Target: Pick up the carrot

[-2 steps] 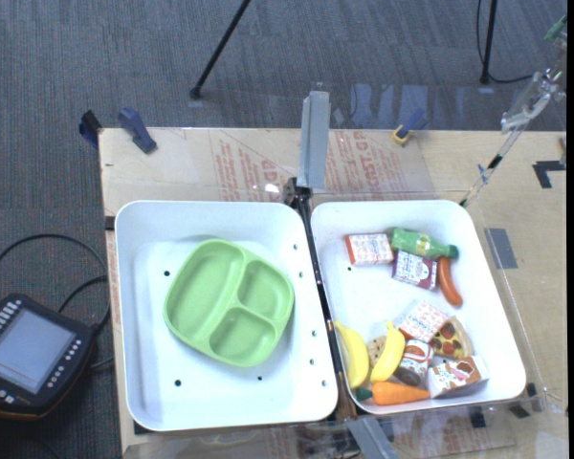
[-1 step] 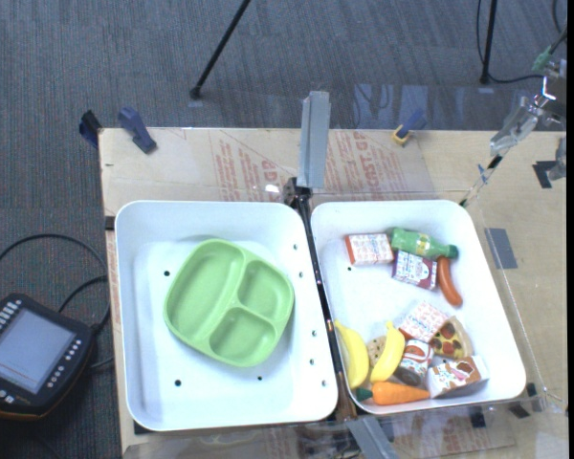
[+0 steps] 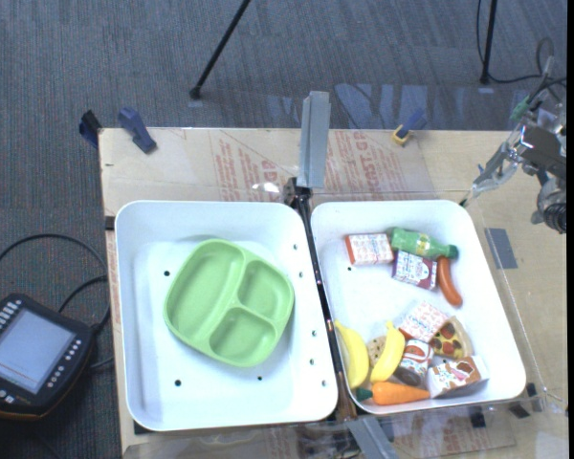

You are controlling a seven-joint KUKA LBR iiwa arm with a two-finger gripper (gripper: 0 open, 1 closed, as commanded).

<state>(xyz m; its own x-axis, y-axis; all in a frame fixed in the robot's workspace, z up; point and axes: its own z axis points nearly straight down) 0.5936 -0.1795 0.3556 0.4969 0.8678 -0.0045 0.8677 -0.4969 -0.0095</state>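
Currently the jaws [image 3: 534, 146] hang above the surface's far right corner, outside both bins; whether they are spread or closed cannot be made out, and nothing shows between them. Carrot [image 3: 394, 393]: orange, tapered, green-tipped, smooth plastic, lying at the near edge of the right bin [image 3: 488, 256], just beside two curved yellow bananas [image 3: 368, 352]. Left bin [image 3: 139, 256] holds a glossy green divided plate [image 3: 230, 301].
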